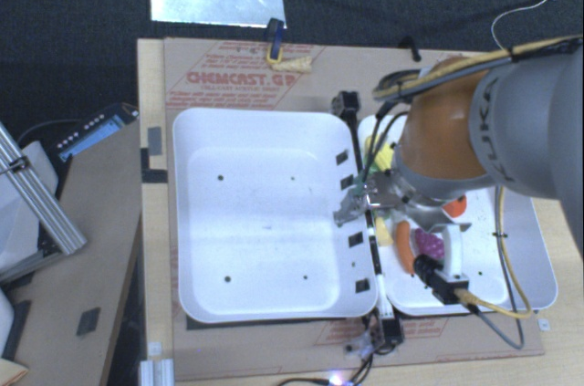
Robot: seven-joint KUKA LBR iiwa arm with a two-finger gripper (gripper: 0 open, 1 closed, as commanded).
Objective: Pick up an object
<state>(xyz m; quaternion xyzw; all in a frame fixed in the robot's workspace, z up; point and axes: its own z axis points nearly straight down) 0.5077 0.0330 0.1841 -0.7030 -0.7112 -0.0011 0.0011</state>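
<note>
Reach step, by the look of it: arm [474, 133] down over the right bin [538, 284], wrist masking most of what lies inside. Gripper [351, 209] poking out on the left of the wrist, right at the divide between the two bins; whether spread or pressed together, impossible to tell, and nothing seen pinched. Just right of and below the gripper, an orange carrot-like piece [402, 249] touching a magenta object [429, 244]; a red-orange piece [455, 208] further right, a yellow one [383, 159] above. Next move likely calling for a shift right, off the rim, then a descent onto the carrot-like piece. Tight there: bin walls and black clips [345, 158] close by. Plenty of open floor in the left bin [265, 220].
</note>
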